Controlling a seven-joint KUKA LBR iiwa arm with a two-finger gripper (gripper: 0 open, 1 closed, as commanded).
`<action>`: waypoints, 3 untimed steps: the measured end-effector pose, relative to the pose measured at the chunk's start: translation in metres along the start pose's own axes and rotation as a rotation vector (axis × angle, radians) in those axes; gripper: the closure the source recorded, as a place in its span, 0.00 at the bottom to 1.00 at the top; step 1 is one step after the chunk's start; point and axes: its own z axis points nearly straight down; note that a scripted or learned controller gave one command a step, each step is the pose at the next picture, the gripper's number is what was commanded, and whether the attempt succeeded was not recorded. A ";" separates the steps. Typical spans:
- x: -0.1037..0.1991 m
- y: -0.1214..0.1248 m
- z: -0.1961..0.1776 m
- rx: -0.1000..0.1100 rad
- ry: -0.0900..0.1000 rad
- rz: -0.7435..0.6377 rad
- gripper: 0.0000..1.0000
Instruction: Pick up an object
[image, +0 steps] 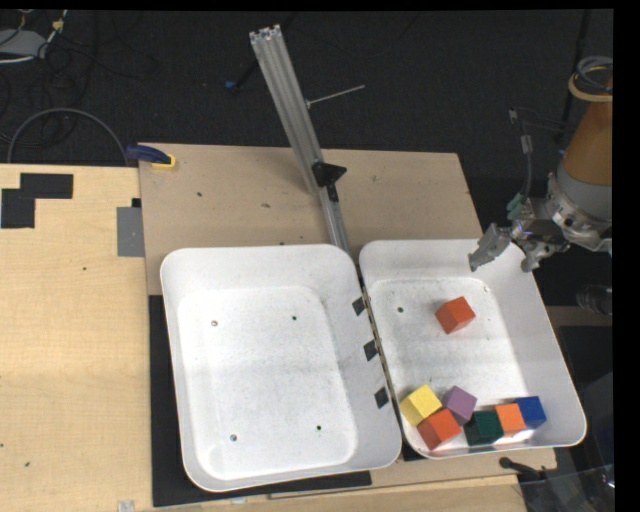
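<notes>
We see the hand (508, 250) released and grasping nothing above the right bin's (560, 370) far edge, near the orange cube (455, 314).

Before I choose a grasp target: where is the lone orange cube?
The orange cube sits alone in the right bin, upper middle, apart from the block cluster at its near edge.

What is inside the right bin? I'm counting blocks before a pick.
Right bin: a lone orange cube, and clustered at the near edge yellow, purple, red, green, orange, blue. Anything behind them is hidden.
</notes>
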 end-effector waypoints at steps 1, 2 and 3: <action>-0.022 0.037 0.022 -0.003 -0.002 0.001 0.00; 0.072 0.048 0.155 0.006 0.004 0.001 0.00; 0.069 0.049 0.140 0.000 0.000 0.003 1.00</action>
